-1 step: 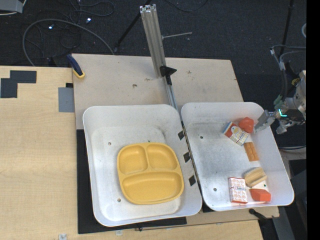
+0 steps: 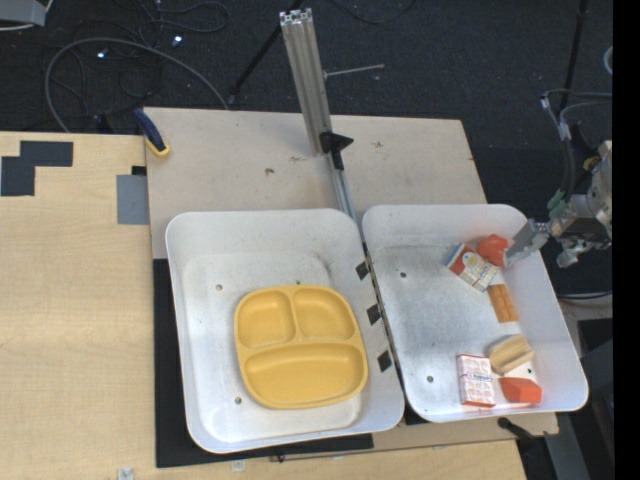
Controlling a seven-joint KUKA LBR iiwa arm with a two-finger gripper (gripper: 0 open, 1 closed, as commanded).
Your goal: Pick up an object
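Objects sit clustered in right bin point(image 2: 430, 368): small red/white carton point(image 2: 476, 264) w/ brown block point(image 2: 503, 302) near far edge, another carton point(image 2: 476, 380) + tan piece point(image 2: 508, 352) at near corner. Yellow divided plate point(image 2: 298, 346) fills left bin point(image 2: 200, 268). End effector point(image 2: 528, 238) hovers just beside far carton, prob. lining up a grab; grip state: can't tell, nothing visibly held.
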